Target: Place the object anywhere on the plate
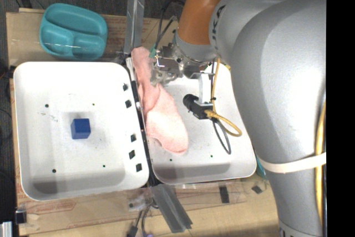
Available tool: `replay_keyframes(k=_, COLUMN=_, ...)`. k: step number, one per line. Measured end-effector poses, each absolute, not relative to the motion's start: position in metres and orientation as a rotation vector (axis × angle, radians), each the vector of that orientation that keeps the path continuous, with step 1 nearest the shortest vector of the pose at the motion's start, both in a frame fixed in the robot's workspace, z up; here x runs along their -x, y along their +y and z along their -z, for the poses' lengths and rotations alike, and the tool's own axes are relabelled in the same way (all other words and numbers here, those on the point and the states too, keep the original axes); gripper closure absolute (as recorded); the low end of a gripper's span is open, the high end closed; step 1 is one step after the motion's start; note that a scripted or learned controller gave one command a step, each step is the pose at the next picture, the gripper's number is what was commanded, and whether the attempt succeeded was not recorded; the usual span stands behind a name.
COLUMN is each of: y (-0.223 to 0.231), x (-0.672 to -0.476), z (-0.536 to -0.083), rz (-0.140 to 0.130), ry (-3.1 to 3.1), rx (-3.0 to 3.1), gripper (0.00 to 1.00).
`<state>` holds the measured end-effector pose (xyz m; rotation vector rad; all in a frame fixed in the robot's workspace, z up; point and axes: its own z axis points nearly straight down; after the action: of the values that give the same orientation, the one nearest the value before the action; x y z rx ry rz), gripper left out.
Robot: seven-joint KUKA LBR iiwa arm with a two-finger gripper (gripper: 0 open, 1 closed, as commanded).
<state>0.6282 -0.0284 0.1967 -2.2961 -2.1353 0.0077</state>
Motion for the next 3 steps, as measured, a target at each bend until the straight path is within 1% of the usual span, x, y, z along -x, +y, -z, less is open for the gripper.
replay_keyframes(k=1, y=0.057, x=-0.620, z=-0.191, rz=-0.009, ry=-2.049, rx=2.374, gripper=1.00)
replay_keyframes(k=2, y=0.130, x=-0.584, z=-0.148, rz=-0.008, ry=-2.077, rx=2.353, gripper=1.00)
replay_keyframes(k=3, y=0.135, x=-0.585, z=-0.166, rz=-0.003, ry=-2.077, rx=2.354, gripper=1.00)
